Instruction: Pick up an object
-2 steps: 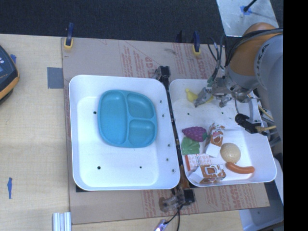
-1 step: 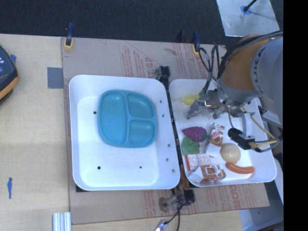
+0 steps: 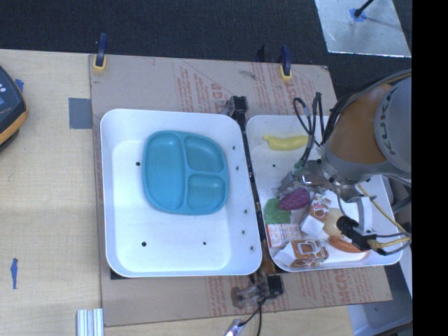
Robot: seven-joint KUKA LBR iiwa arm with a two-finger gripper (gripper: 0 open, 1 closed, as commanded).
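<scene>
My gripper (image 3: 302, 180) hangs low in the right bin (image 3: 255, 159), right of centre, just above the purple toy (image 3: 295, 199); a yellow banana (image 3: 285, 142) lies above.

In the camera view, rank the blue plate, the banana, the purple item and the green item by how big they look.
Largest to smallest:
1. Blue plate, far the largest.
2. Banana.
3. Purple item and green item: they look about alike, and the purple one lies partly under the arm, so I won't rank them.
</scene>
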